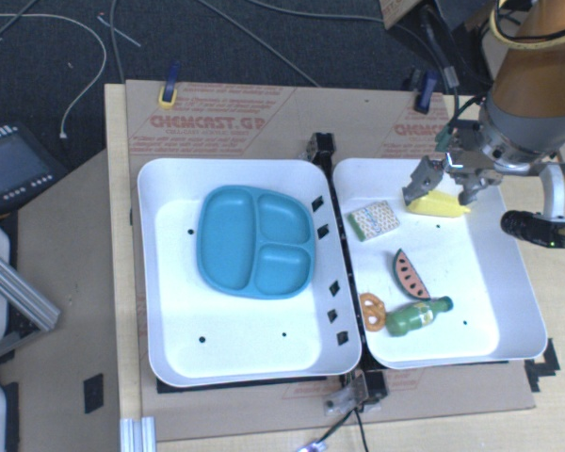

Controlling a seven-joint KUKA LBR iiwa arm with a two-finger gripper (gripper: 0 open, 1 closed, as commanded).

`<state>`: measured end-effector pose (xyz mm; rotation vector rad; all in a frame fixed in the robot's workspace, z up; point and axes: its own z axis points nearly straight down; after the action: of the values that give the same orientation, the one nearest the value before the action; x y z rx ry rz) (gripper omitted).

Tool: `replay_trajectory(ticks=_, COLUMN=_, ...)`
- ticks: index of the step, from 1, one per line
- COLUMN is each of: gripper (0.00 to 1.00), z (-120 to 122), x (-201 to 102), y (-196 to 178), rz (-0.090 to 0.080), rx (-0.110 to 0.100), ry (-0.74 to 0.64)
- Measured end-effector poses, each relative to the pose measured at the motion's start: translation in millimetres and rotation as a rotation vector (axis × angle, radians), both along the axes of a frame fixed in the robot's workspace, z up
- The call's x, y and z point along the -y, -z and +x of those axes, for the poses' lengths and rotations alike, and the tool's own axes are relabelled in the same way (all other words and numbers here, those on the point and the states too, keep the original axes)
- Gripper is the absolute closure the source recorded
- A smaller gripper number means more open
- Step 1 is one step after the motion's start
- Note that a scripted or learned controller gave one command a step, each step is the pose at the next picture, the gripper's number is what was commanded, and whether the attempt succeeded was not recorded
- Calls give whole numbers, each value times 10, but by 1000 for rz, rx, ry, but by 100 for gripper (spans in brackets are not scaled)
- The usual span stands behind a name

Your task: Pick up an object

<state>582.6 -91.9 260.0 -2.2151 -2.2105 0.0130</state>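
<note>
In the right bin [508, 290], my gripper [445, 192] hangs at the far end, open, its two grey fingers spread wide. A yellow banana-like piece [440, 206] lies on the bin floor just beneath and between the fingertips, not lifted. Left of it sits a green-and-white patterned square [373, 219]. Nearer the front lie a watermelon slice [409, 274], a brown pretzel [372, 311] and a green bottle [417, 315] on its side.
The left bin [169, 281] holds a blue divided plate [256, 241]. A black divider with clips [332, 252] runs between the bins. The arm's orange band and grey wrist [532, 73] loom over the right bin's far right corner.
</note>
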Motion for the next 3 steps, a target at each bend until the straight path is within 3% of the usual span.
replay_trajectory(ticks=1, gripper=0, z=21, x=-1, y=-70, rz=-1, rx=13, ry=-3)
replay_trajectory(ticks=3, gripper=0, z=60, x=-9, y=1189, rz=-1, rx=6, ry=-2)
